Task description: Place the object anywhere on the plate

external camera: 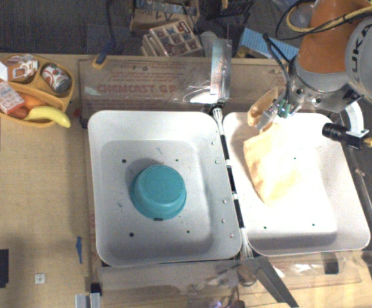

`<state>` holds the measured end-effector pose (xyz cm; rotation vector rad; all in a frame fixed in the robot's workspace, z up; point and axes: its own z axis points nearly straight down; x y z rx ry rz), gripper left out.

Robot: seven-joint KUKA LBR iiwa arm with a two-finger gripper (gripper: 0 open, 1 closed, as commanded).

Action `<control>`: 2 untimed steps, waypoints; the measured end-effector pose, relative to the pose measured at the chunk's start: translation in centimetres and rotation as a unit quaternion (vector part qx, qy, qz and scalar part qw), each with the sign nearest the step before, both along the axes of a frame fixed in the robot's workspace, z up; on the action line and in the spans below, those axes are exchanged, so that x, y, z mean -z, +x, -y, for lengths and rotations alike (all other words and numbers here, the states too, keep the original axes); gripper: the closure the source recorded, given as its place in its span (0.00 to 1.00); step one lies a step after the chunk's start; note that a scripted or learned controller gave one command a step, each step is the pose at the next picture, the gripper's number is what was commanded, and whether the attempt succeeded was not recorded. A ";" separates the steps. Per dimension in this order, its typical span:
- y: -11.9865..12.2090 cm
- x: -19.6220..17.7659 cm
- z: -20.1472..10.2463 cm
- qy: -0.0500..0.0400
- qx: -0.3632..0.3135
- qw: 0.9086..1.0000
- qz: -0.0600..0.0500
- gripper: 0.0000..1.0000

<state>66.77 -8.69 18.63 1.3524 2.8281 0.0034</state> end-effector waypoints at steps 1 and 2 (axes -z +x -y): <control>0.1 -4.0 0.2 0.000 0.001 1.000 0.000 1.00; -1.8 -3.2 -4.2 0.000 -0.198 0.980 -0.002 1.00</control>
